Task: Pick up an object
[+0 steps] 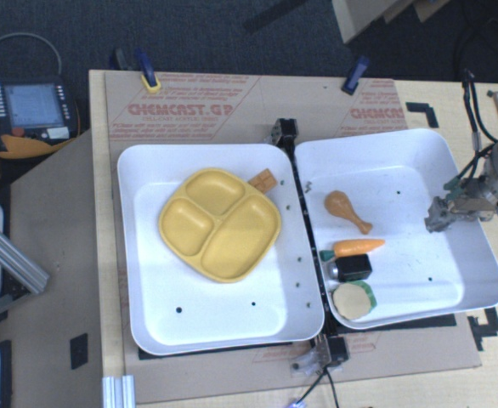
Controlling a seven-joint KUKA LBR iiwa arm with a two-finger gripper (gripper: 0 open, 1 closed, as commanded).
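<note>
Camera view. The worktop (189, 100) carries two shallow white bins side by side, their inner rims meeting along a dark centre seam.

The left bin (147, 313) holds a yellow divided plate (219, 223) lying flat in its upper half, and a small brown block (263, 180) touching the plate's upper right edge, near the seam. The lower half of this bin's floor is bare.

The right bin (402, 155) holds four items, all grouped on its left side near the seam: a toy drumstick (347, 209) uppermost, an orange carrot (359, 246) below it, a black block (352, 268) just under the carrot and touching it, and a round cream disc with a green rim (353, 300) at the bin's lower left corner. The centre and right of this bin's floor are open.

The claw (440, 213) sits low at the right bin's right side, close to the rim, well apart from the four items. Nothing is seen between its fingers; whether they are spread or closed cannot be told at this size.
</note>
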